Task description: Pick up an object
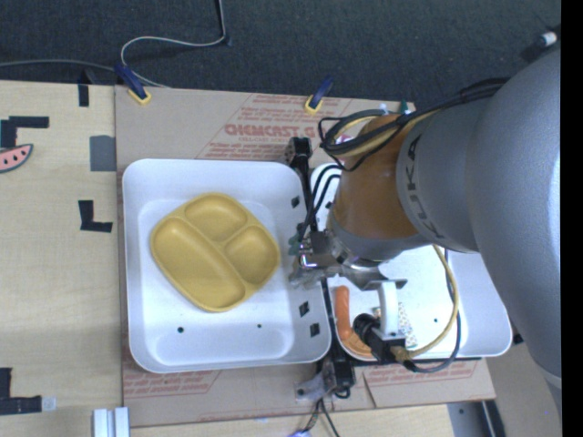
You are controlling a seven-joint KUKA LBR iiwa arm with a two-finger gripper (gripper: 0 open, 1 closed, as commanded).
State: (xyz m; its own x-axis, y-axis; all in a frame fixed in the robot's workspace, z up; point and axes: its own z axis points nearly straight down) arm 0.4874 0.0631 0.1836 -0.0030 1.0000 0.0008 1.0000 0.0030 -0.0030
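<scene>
In the left white plastic bin [146, 335] I see 1 yellow 3-compartment plastic tray [214, 249] lying flat and untouched. My grey arm's gripper [357, 289] hangs over the right bin [492, 330], above an orange object [342, 306], presumably targeting it; I cannot tell its state.

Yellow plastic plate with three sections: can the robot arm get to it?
Probably yes. The yellow plastic three-section plate lies uncovered in the left white bin, nothing on top, and the grey arm hangs just beside it over the right bin.
</scene>
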